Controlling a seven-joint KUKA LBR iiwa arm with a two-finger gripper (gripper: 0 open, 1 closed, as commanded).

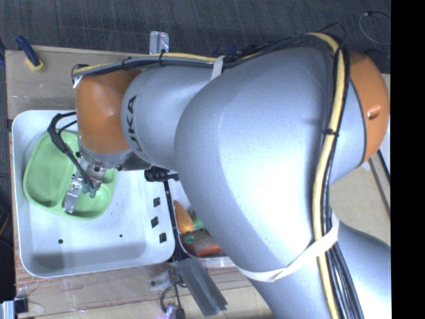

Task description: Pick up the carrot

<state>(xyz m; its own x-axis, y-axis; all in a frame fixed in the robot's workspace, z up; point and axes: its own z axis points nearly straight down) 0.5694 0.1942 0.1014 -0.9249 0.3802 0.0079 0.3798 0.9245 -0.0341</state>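
Grey arm (pixel 265 165) spans both bins; gripper (pixel 80 193), fingers apart, over green bowl (pixel 46 171).

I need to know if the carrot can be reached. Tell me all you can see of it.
The carrot shows as a small orange tapered piece in the right bin, close to that bin's left wall. The arm covers the rest of it. A reddish item lies just below. The gripper is apart from it, over the green plate in the left bin.

Bench (pixel 40 88) — two white bins (pixel 80 251) side by side.
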